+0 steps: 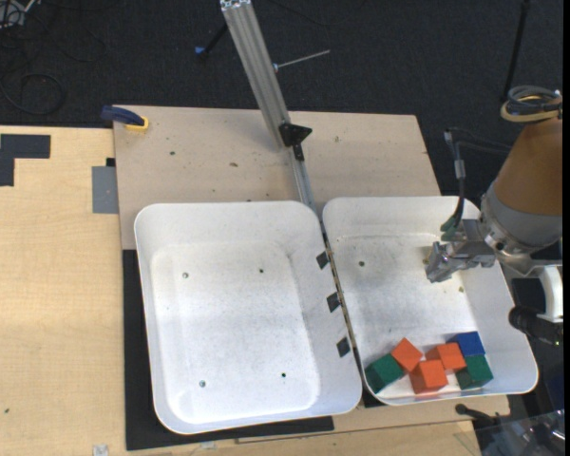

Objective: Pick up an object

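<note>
Arm: the grey arm [532, 183] comes in from the right of the camera view, its orange band uppermost and the grey wrist below it, reaching over the right-hand bin.
Gripper: the gripper [442, 264] hangs over the upper middle of the right bin, above bare white floor; from where I stand the fingers are a small grey blur and I cannot tell whether they are apart or together. Nothing shows between them.
Right bin: the right bin [380, 226] holds all the blocks, bunched together in its near right corner, well apart from the gripper.
Blocks: an orange block [408, 353] sits at the upper left of the bunch, a green block [384, 372] just below and left of it, a second orange block [429, 376] at the near edge, a third orange block [450, 355] beside that, a blue block [469, 343] at the far right, and a dark green block [475, 372] just below the blue one. They look to be touching or nearly so.
Left bin: the left bin [171, 255] lies side by side with the right one, its floor white and lightly speckled.
Divider: small black clips [332, 301] sit along the seam where the two bins meet.
Bench: the bins rest on a pale wooden bench [209, 155]; a slanted aluminium rail [261, 65] rises from behind the seam, and a blue-and-yellow clamp [125, 117] grips the far left corner of the board.
</note>
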Robot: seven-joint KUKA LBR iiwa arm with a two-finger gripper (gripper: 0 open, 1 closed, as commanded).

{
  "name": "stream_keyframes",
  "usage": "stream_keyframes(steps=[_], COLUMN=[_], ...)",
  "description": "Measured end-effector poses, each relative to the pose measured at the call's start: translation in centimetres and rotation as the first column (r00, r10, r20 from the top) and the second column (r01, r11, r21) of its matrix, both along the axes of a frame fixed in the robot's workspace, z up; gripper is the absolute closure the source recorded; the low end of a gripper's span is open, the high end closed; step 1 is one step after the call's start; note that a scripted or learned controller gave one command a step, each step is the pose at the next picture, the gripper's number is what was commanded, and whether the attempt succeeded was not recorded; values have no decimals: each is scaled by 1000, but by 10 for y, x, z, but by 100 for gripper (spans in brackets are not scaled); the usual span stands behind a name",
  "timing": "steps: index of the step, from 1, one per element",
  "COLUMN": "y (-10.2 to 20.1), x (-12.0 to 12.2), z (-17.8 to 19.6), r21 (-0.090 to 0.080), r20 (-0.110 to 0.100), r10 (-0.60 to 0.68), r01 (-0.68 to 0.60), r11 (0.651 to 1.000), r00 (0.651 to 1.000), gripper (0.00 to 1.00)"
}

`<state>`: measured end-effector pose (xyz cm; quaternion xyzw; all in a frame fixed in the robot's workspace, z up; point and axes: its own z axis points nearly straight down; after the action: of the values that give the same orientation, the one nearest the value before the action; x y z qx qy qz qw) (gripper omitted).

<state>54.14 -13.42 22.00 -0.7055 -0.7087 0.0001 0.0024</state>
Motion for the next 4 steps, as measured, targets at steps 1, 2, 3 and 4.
stream_keyframes(steps=[1,2,3,4], y=[49,95,144,187], x=[19,25,31,45], z=[-4,6,15,8], r21=[-1,-1,-1,-2], r20=[1,1,1,1], r10=[0,-1,0,-1], r01=[0,1,0,1], r11=[1000,1000,1000,1000], r00=[1000,1000,1000,1000], gripper=[100,100,100,100])
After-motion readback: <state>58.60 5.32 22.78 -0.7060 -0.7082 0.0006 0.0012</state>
